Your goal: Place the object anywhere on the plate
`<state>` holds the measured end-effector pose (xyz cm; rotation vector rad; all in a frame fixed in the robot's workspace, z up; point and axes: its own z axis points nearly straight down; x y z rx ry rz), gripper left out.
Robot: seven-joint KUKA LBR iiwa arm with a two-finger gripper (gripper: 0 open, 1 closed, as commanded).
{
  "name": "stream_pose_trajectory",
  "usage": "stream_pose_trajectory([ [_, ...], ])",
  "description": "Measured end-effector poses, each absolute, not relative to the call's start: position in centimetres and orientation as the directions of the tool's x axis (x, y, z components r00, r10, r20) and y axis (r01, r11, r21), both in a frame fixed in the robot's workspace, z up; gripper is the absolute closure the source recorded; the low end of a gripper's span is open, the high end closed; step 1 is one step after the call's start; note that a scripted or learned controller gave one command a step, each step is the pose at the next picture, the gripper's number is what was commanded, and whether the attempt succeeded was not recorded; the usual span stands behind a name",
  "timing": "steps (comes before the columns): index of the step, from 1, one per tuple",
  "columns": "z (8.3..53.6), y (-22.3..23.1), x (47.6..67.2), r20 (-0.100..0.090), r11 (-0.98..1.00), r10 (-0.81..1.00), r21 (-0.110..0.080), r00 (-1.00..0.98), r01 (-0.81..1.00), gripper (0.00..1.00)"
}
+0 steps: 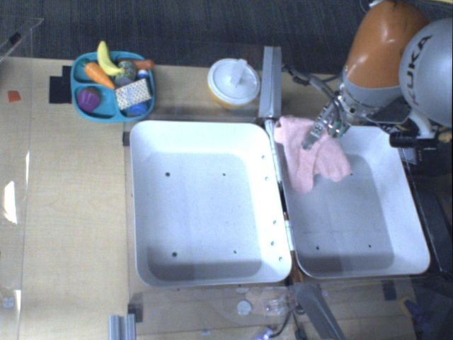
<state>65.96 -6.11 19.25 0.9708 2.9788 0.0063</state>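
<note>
A pink cloth [311,163] lies crumpled in the far left corner of the right bin [354,225], with one edge riding up against the bin's left wall. My gripper [320,132] hangs over the cloth's upper part and touches or nearly touches it; the wrist hides the tips. The blue divided plate [75,85] stands on the bench at the far left, beyond the left bin, and carries toy food such as a banana [106,59] and a carrot [98,75].
The left bin [205,204] lies between the cloth and the plate. A yellow bowl with a white lid [233,82] stands behind the bins near a grey upright post [269,83]. The arm's orange band [379,41] looms at the top right.
</note>
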Motion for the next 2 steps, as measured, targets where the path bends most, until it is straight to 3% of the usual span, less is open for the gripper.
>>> stream_pose_trajectory([
  [1, 22.7, -5.9, 66.2, -0.009, 0.811, 0.585, 0.008, -0.811, 0.585, 1.00],
  [2, 21.8, -1.3, 64.3, -0.008, 0.976, 0.219, 0.004, -0.976, 0.219, 1.00],
])
